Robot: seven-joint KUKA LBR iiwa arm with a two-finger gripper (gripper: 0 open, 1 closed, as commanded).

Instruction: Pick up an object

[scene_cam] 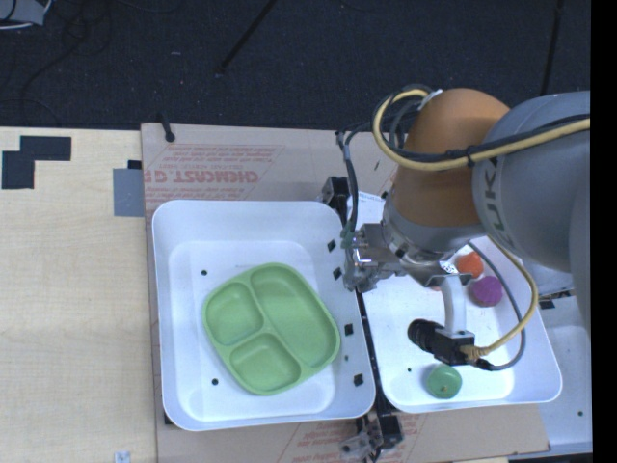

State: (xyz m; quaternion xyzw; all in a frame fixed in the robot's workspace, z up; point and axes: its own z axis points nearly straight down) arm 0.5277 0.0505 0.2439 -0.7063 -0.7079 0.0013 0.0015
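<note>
Gripper [369, 261]: over the left edge of the right bin [400, 302], beneath the wrist. Whether it is spread or closed cannot be told.

Right bin contents: one orange object [469, 263], one purple ball [487, 290], one green round object [443, 382], all apart from the gripper.

Left bin [193, 222] contents: one green three-compartment plate [271, 328].

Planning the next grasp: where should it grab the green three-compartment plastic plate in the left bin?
The green three-compartment plastic plate lies flat and looks too wide to span, so pinch a divider ridge or the rim, coming straight down.
</note>
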